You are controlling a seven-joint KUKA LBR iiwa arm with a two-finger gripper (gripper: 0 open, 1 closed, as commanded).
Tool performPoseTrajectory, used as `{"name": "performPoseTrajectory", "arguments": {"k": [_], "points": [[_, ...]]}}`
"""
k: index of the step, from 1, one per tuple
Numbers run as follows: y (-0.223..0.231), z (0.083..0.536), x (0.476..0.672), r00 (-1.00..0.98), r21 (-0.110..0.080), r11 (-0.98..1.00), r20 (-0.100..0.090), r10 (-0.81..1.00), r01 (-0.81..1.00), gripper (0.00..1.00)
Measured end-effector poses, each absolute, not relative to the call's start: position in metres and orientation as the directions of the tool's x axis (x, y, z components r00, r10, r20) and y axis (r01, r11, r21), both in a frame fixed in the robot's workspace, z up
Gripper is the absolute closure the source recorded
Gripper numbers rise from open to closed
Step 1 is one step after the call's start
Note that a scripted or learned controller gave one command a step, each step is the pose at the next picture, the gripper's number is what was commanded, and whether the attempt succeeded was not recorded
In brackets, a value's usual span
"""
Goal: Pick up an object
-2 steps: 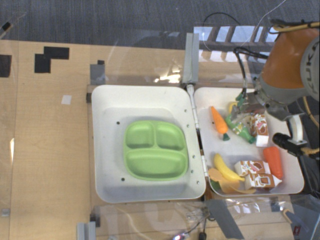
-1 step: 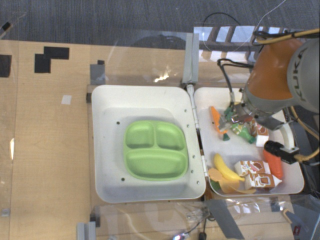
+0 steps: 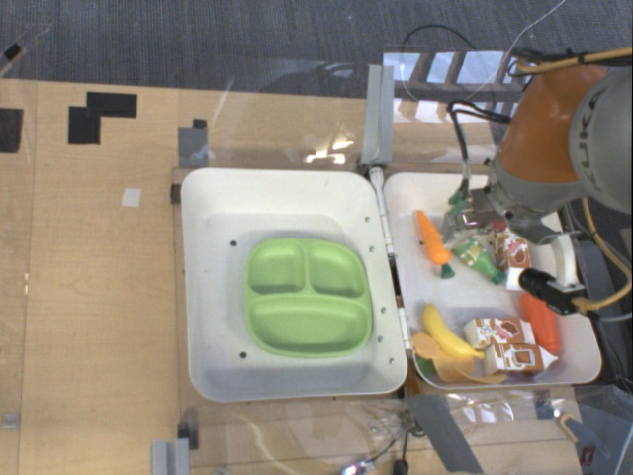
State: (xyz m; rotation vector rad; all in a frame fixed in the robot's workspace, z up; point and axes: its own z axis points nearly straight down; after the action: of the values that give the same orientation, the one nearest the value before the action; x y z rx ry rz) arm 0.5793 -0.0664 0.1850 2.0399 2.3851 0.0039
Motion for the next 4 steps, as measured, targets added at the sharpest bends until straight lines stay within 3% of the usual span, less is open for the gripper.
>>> {"name": "performPoseTrajectory", "arguments": {"k": [1, 2, 3, 4], "points": [[-0.087, 0.104, 0.579, -0.371, 0.003, 0.371, -0.001, 0.929, 0.929, 1.00], [-0.023, 0.186, 0.628, -0.224, 0.006, 0.224, -0.001, 0.974, 0.974, 1.00], [-0.076, 0.204, 0.575, -0.365, 0.004, 0.365, -0.002, 0.931, 0.931, 1.00], [-0.055, 0.185, 0.629, -0.079, 0.004, 0.079, -0.001, 0.997, 0.997, 1.00]]}}
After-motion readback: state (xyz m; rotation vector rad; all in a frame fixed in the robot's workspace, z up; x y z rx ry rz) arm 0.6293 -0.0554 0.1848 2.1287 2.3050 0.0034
